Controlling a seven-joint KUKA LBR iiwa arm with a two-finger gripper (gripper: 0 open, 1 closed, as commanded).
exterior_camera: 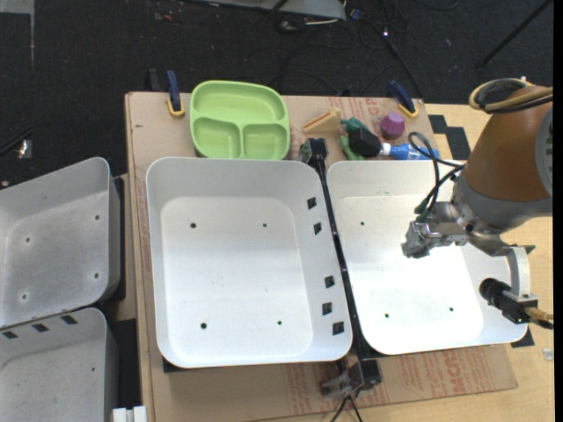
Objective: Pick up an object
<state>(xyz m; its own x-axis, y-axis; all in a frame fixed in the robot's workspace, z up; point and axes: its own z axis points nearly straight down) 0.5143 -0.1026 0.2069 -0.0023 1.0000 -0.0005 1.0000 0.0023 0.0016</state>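
Observation:
My gripper hangs over the right white bin, near its middle and a little toward the right wall. The grey arm with its orange band comes in from the right above it. I see nothing held at the gripper. Small objects lie on the bench behind the right bin: a wooden stick, a dark green piece, a purple cup and a blue piece.
The left white bin sits beside the right one, with a black divider strip between them. A light green sectioned plate lies behind the left bin. Two more white trays lie off the bench at left.

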